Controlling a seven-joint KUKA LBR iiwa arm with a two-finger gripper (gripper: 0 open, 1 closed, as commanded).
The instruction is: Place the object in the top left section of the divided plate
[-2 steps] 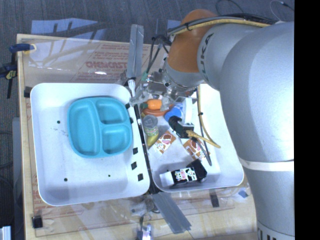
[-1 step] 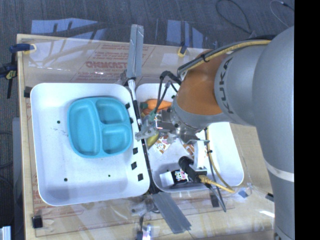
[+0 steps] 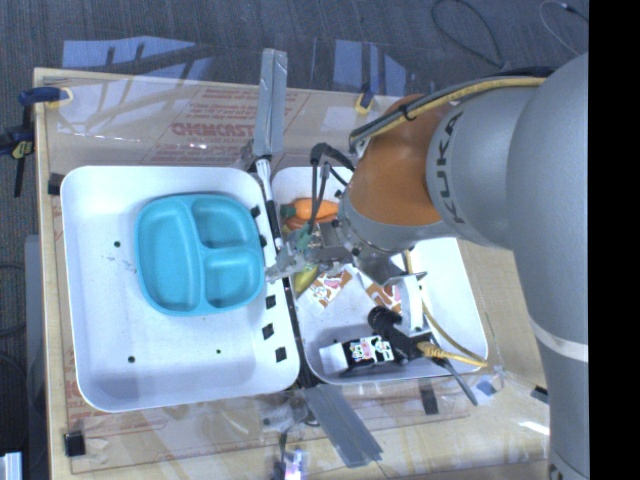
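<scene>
Two white bins sit side by side on the bench (image 3: 150, 128). The left bin (image 3: 100, 348) holds a blue divided plate (image 3: 198, 253) with one long section on its left and two smaller ones on its right; all three sections look bare. The right bin (image 3: 465, 298) carries a small clutter: an orange object (image 3: 310, 209) near its upper left corner, a yellow-green piece (image 3: 305, 273) beside the divider, a printed packet (image 3: 328, 286) with lettering too small to read, and a black box (image 3: 372, 351) with a white label, its print also unreadable.

The arm (image 3: 480, 168) reaches in from the right, its grey shell marked KUKA in dark letters running down the side, next to the orange band (image 3: 390, 183). The gripper (image 3: 300, 253) hangs low over the left edge of the right bin, just by the wall between the bins. Whether its jaws are wide, narrow or closed on something, I cannot tell; the wrist and cables hide them. Which item is the task's object cannot be told either; all items lie in the right bin.

Red print on the bench sheet above the left bin is reversed and blurred.
</scene>
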